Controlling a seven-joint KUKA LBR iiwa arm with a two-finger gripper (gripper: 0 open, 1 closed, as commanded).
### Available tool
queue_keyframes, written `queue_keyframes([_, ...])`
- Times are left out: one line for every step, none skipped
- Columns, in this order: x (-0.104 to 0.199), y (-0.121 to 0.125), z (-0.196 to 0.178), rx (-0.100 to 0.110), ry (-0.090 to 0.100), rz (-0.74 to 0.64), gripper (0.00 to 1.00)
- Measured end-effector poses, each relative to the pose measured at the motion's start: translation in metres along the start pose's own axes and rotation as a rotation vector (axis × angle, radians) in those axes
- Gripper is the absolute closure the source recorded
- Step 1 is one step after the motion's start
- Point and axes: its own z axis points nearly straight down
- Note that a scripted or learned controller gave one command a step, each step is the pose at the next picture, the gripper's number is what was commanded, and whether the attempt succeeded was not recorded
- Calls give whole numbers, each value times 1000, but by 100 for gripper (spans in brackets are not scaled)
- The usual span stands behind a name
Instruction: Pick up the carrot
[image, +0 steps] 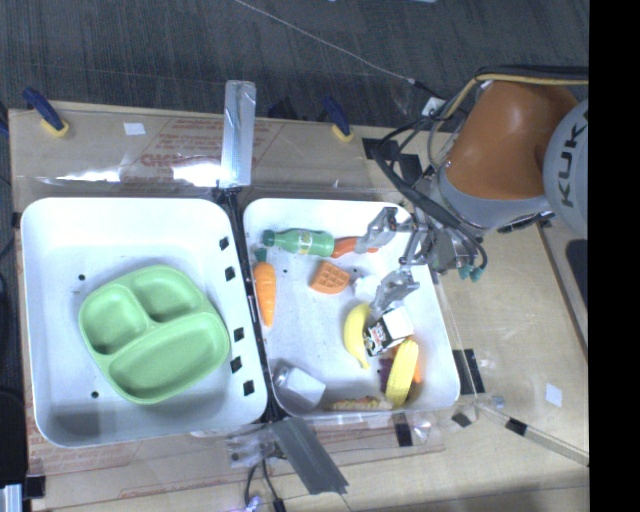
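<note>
While the carrot (265, 291) lies by the bin's (300, 212) left wall | we see the end effector (390, 255) spread apart, holding nothing.

Arm body: big rounded orange shell section (510, 140), glossy, sitting on a light grey housing (500, 205) below it. Grey link at the far right carries dark block letters, partly cut off, "KU" readable. Black cables (425, 130) loop along the orange shell's left side and run down to the wrist. Tool (392, 258): two slim metal-grey fingers (378, 230), shiny, on a dark cluttered mount. Small teal-coloured fitting (474, 270) by the wrist wiring.
</note>
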Motion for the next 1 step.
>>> queue_keyframes([-6, 57, 146, -3, 8, -101, 0])
